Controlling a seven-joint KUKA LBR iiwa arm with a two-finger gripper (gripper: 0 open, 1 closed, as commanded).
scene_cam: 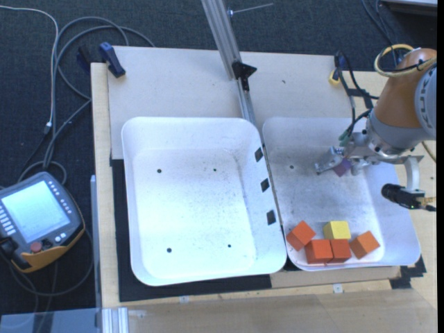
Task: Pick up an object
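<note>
A small purple block is seen between the fingers of the gripper, held over the far part of the right bin; its shape is largely hidden by the fingers. Four orange blocks and a yellow block are clustered at the bin's near edge, while the arm is cut off at the right.

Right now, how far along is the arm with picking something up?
Partway, it seems. The gripper is over the right bin, and a small purple piece shows at its tip, apparently between the jaws. Four orange blocks and a yellow block lie at the bin's near edge. Lifting the piece clear is left.
</note>
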